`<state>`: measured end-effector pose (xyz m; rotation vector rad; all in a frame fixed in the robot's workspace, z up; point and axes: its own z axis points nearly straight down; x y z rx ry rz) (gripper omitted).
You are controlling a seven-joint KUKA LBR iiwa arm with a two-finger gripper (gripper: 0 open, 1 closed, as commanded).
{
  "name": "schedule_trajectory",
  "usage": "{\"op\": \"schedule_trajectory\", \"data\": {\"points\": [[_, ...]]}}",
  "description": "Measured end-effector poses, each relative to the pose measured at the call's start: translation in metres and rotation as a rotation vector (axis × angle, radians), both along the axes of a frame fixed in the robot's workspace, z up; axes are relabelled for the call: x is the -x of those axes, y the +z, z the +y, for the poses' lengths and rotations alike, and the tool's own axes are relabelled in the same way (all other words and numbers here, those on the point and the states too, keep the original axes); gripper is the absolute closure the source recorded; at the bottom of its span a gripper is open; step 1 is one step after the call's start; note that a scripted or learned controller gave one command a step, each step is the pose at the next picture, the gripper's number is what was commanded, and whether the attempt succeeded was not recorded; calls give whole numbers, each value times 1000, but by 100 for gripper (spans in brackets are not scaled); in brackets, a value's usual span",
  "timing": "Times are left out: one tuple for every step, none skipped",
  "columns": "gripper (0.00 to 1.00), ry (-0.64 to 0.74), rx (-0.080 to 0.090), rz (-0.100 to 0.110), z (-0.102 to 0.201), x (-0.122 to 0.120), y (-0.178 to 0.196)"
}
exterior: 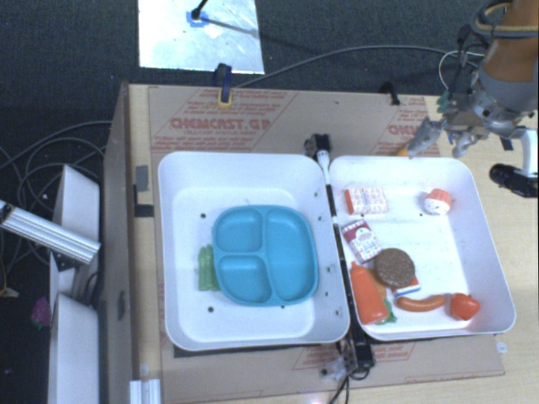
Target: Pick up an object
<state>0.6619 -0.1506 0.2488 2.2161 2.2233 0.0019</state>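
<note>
The two white bins (253, 171) lie nearest, the right one's toy food, carrot (367, 293) to small snowman figure (437, 201), unpicked, while the gripper (438, 140) hangs above its far rim, jaws parted and empty.

Dark grey carpet floor (67, 49) fills the top and left. A shiny silver sheet (200, 22) lies flat on it at top, with a blue mark (197, 17) and a thin black rod crossing over it. Black cables (50, 154) loop over the carpet at left. White frame parts (72, 225) and a metal rail (46, 230) sit at the left edge. The bench is a tan board (253, 120) with red print; a yellow-and-black clamp (224, 84) grips its far edge. Light is even, with glare on the sheet.
</note>
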Motion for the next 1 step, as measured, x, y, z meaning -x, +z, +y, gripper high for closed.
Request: {"op": "schedule_trajectory", "data": {"points": [[0,-2,-2,6,3,52,-140]]}}
